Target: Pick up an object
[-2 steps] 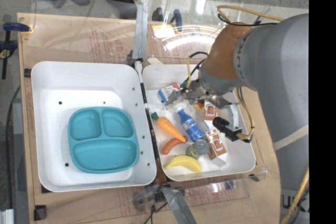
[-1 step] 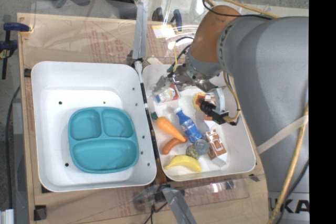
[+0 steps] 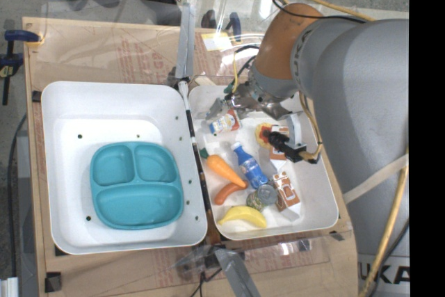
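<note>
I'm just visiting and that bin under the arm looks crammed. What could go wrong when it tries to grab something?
1. The right bin is crowded: the carrot, blue bottle and banana lie close together, so the gripper might nudge neighbours or catch two things.
2. It hangs near the bin's far wall, beside a small white bottle; that could get pushed against the wall rather than lifted.

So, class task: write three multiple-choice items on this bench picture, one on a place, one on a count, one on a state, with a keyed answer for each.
1. Where does the teal tray lie?
A. Left bin
B. Right bin
C. On the bench outside the bins

2. How many compartments does the tray have?
A. Two
B. Three
C. Five

3. How does the blue bottle rest?
A. Upright
B. Lying on its side
C. Hanging from the arm

Answers: 1 A, it sits on the left bin floor. 2 B, two small above one wide. 3 B, it lies flat beside the carrot.
</note>
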Robot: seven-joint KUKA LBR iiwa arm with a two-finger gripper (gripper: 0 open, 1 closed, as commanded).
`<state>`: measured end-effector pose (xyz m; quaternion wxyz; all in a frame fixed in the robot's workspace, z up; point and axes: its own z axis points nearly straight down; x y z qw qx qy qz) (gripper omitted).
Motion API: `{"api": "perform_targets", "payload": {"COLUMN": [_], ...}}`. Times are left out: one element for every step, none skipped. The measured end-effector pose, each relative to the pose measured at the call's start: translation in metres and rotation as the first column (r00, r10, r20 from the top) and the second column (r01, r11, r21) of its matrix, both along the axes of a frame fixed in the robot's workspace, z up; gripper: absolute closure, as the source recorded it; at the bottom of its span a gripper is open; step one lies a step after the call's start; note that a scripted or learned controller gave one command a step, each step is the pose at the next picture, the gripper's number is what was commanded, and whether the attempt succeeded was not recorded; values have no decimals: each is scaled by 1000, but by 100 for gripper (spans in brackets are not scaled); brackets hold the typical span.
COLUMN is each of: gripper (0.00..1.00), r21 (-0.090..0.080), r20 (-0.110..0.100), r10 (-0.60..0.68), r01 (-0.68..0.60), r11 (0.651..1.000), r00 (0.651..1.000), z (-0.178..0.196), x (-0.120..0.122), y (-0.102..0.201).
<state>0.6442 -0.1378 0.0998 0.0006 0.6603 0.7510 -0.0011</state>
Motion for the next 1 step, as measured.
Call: {"api": "perform_targets", "payload": {"gripper": [100], "r21": [2], "r20": [3], "r10": [48], "r01": [-48], "r11": [999], "r00": [999], "z": [109], "x": [10], "y": [55]}}
